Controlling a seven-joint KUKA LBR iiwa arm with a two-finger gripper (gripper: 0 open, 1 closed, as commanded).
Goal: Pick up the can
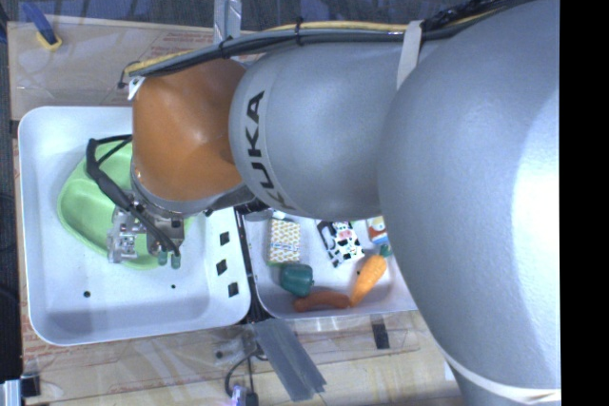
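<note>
Gripper (pixel 145 241) hangs at 8 o'clock, low over green item (pixel 81 200) in left bin (pixel 57 319); grip state: cannot tell. Can location: cannot tell, arm (pixel 381 128) hides much. Risk: closing here grabs green item, wrong pick.

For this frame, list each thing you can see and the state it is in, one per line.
gripper: low in the left bin, over the green object; grasp state unclear.
green object: lies in the left bin, partly under the arm.
left bin: flat on the bench.
right bin: flat, largely covered by the arm.
carrot: lying tilted in the right bin.
green pepper: resting in the right bin.
checkered block: lying in the right bin.
</note>
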